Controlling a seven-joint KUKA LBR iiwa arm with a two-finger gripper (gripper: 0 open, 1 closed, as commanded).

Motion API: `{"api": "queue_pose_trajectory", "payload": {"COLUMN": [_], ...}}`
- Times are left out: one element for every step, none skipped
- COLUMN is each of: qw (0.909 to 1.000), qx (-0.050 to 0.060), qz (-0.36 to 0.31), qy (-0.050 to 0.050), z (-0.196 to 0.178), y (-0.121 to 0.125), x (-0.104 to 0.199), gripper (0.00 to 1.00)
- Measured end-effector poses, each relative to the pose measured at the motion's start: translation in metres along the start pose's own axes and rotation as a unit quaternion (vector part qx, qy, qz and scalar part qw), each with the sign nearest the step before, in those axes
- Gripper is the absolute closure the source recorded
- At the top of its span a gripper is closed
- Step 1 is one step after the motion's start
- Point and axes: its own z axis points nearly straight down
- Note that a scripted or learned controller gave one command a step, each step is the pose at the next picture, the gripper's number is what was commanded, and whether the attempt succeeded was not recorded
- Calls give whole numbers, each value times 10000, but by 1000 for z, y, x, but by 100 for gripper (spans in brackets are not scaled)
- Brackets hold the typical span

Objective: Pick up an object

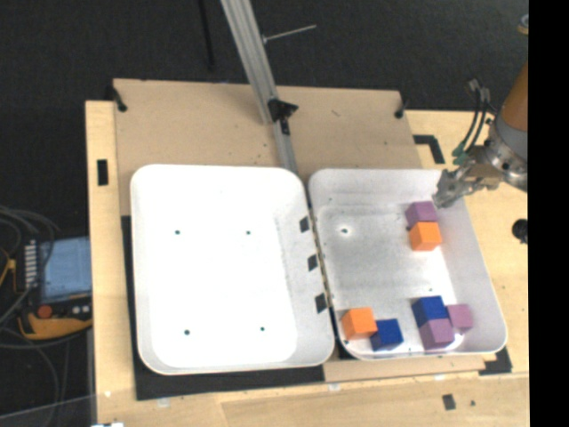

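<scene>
Your gripper (452,188) hung over the far right rim of the right-hand shallow white plastic bin (373,203); whether it was open, and whether it held anything, you could not tell. Just below-left of it sat a small purple cube (420,213) touching a small orange cube (425,236). Well below it, along the near wall, lay an orange block (359,321), two blue blocks (386,334) and two purple blocks (436,332).

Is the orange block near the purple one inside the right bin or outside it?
Inside. The orange block lies on the right bin floor, touching the purple block.
</scene>
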Motion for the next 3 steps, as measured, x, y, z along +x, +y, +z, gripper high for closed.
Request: {"api": "queue_pose_trajectory", "payload": {"qw": [10000,10000,10000], "qx": [4,29,33], "qz": [-4,0,-6], "qy": [3,9,14], "z": [-43,-35,-27], "y": [1,19,23], "x": [-1,46,107], "gripper": [100,100,100]}}
